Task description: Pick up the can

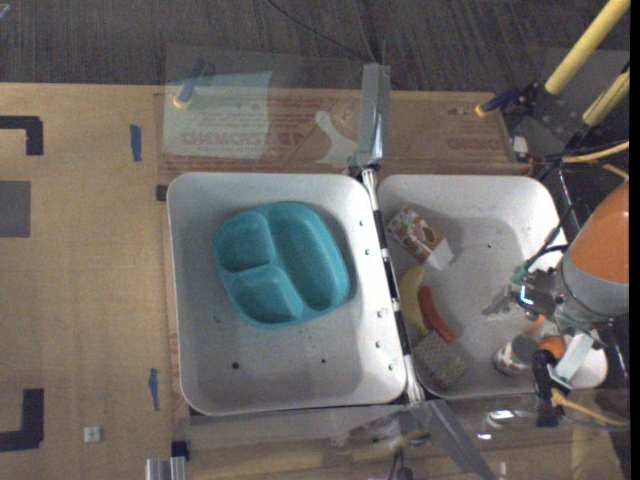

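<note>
Arm (600,258) reached in from the right, over the right-hand bin (480,193), with the gripper (520,303) low at that bin's right side. How the gripper was set, and whether it had anything in hold, could not be told — cables and wrist hardware cluttered the spot.

The can (516,356), as best judged, was the small round object with a pale rim at the bin's lower right corner, just below the gripper and just beside an orange piece (551,346). It was partly hidden by the arm, so this identification was tentative.

Other contents of the right bin: a small printed carton (415,233) near the upper left, a yellow and red-orange item (428,306) against the left wall, and a grey sponge-like block (441,359) at the lower left. The left bin (190,298) held a teal divided plate (283,263).

Risks judged from here:
- The can sat close to the bin's corner — a finger could strike the wall or rim on descent and spoil the closure.
- The orange piece beside it could be caught instead of, or along with, the can.
- A round side could slip out of an off-centre pinch and roll.
- The can was poorly seen from above, so any misalignment would go unnoticed.
</note>
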Motion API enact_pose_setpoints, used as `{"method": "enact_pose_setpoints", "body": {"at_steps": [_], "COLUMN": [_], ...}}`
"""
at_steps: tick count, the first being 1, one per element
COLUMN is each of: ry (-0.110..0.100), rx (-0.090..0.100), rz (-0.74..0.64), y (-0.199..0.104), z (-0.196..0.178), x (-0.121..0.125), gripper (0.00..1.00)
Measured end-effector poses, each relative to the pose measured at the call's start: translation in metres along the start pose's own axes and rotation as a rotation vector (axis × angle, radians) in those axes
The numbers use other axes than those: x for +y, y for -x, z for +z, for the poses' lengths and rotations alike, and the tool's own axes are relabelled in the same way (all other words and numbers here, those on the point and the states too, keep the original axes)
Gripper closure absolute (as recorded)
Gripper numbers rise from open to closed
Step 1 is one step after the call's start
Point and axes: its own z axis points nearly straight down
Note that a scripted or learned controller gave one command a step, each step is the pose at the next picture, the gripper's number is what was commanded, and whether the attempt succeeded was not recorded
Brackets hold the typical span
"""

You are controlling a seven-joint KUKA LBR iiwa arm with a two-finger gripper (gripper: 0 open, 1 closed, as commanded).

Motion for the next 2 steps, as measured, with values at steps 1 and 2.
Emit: {"method": "enact_pose_setpoints", "body": {"at_steps": [1,2], "ry": [-0.015,-0.014], "rx": [0.009,0.012], "rz": [-0.026,-0.081], "y": [0.005,0.0087], "z": [-0.0027,0.0001], "x": [0.0029,0.0054], "gripper": [0.0,0.0]}}
